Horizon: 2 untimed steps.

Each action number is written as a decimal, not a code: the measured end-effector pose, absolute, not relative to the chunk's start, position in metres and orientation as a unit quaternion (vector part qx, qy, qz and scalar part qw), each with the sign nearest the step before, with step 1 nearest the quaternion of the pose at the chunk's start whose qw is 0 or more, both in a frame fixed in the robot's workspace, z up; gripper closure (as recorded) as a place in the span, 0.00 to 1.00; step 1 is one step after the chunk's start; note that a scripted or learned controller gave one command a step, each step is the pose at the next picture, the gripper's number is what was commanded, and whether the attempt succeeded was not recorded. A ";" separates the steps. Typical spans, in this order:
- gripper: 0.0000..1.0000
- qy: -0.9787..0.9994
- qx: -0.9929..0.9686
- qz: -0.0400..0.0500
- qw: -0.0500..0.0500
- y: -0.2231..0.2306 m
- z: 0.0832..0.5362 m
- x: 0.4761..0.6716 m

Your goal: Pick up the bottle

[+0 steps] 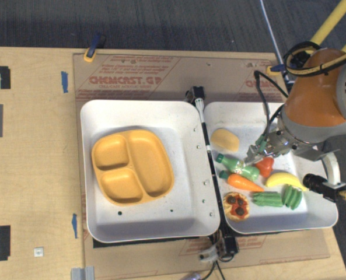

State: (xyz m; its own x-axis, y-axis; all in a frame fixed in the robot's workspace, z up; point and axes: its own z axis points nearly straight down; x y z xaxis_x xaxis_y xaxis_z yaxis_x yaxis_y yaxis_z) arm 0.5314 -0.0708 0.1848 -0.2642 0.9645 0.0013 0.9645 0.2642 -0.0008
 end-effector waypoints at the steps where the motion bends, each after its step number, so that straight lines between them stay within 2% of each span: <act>1: 1.00 -0.797 -0.604 0.000 0.001 -0.096 0.209 0.479; 2: 1.00 -0.894 -0.447 0.000 0.001 -0.082 0.185 0.479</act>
